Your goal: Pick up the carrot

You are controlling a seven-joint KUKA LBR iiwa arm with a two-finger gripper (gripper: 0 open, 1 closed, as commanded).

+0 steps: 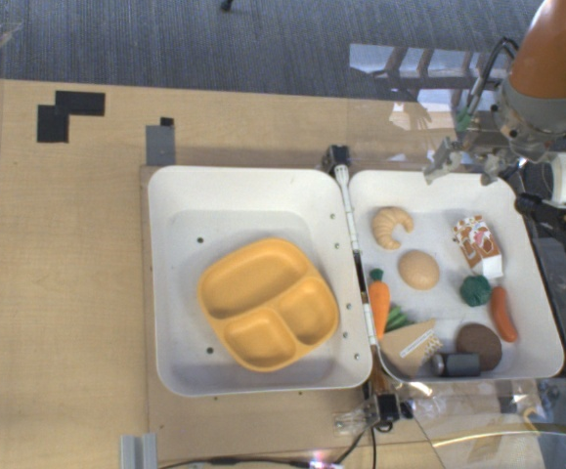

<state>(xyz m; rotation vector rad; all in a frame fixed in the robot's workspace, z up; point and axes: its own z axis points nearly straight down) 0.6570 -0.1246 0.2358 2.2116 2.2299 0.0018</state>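
The carrot (379,303), orange with a small green top, lies lengthwise by the left wall of the right bin (535,262), beside a green leafy piece (398,316). My gripper (463,168) hangs over the back rim of that bin, well behind and to the right of the carrot. Its fingers stand apart with nothing between them. The grey arm with its orange band (554,37) comes in from the upper right.
The right bin also holds a croissant (392,225), a tan egg-like item (418,269), a printed box (477,242), a green broccoli piece (475,289), a red-orange sausage (502,315), a brown round item (478,344), a dark cylinder (457,364) and a tan wedge (410,343). A yellow divided plate (268,304) sits in the left bin (175,262).
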